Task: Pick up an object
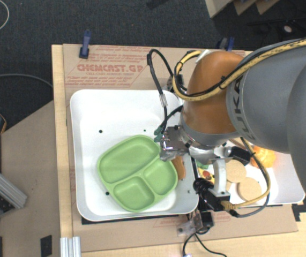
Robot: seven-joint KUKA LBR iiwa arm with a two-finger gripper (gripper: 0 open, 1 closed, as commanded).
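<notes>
Arm (pixel 249 90): grey, orange band, reaching in from the right and hanging low over the seam between the bins, placed for a pick.
Left bin (pixel 88 122): white, shallow, on the tabletop.
Divided plate (pixel 136 173): green, flat in the left bin's near right corner (likeliest target).
Gripper (pixel 169 150): at the plate's right rim; grip state cannot be told.

A pale green divided plate (pixel 136 173) lies in a white bin (pixel 88 122) on a tan board with red lettering (pixel 110 67).
</notes>
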